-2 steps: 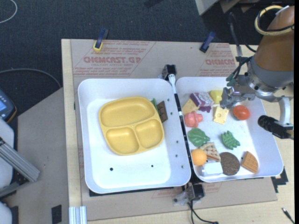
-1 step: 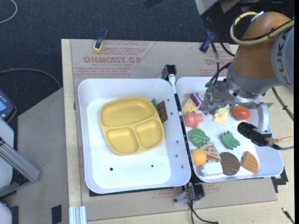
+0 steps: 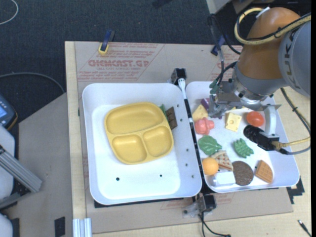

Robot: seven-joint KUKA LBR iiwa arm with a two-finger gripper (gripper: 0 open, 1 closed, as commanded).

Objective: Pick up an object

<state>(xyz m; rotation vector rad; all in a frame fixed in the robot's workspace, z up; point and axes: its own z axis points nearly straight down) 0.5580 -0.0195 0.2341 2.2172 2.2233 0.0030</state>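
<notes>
the pincer [image 3: 217,108] hangs low in the right shallow white bin [image 3: 289,169]; how far it is open cannot be told, and it seems to hold nothing. just beside it lie a yellow cheese wedge [image 3: 199,113], a pink toy piece [image 3: 203,126] and a holed yellow cheese block [image 3: 233,121].

The right white bin [image 3: 289,174] holds small toy foods. A pale yellow cheese wedge [image 3: 200,113] lies at ten o'clock, a pink piece [image 3: 203,126] just below it, a holed yellow cheese block [image 3: 233,121] near centre, a red tomato [image 3: 255,118] at two o'clock. Two green leaves [image 3: 209,144] [image 3: 243,147] lie mid-bin; an orange fruit [image 3: 210,166], brown round cookie [image 3: 242,172] and tan waffle wedge [image 3: 264,172] line six o'clock.
</notes>
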